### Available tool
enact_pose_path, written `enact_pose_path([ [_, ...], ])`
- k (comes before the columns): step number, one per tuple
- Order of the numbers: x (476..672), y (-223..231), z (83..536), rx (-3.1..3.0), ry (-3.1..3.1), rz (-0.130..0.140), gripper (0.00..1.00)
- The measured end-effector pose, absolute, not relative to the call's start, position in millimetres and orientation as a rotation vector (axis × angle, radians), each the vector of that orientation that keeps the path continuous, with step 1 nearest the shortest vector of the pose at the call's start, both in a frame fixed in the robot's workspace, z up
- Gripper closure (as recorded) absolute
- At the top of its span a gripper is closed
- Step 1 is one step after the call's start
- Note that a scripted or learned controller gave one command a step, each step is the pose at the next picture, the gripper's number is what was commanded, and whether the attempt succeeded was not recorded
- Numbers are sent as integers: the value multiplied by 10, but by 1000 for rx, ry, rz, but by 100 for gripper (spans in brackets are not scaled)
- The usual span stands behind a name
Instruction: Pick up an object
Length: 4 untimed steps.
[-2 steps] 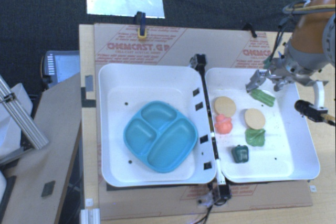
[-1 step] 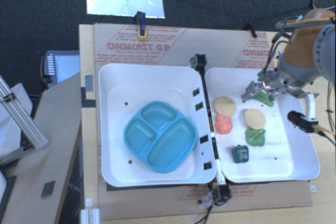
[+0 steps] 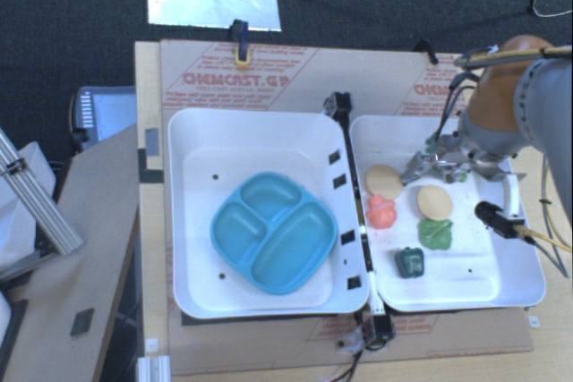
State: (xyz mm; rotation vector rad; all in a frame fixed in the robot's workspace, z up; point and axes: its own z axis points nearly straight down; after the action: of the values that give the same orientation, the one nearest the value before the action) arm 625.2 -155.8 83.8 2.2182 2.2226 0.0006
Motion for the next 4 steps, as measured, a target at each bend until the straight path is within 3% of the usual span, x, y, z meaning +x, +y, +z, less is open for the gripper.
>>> enact_pose_path([
  [1,6259,-1560,953,2217,2220,4,100],
  [2,6365,-1535,1510,2215,2224,4,100],
  [4,6376,-1542,2350,2213,2226,3,100],
])
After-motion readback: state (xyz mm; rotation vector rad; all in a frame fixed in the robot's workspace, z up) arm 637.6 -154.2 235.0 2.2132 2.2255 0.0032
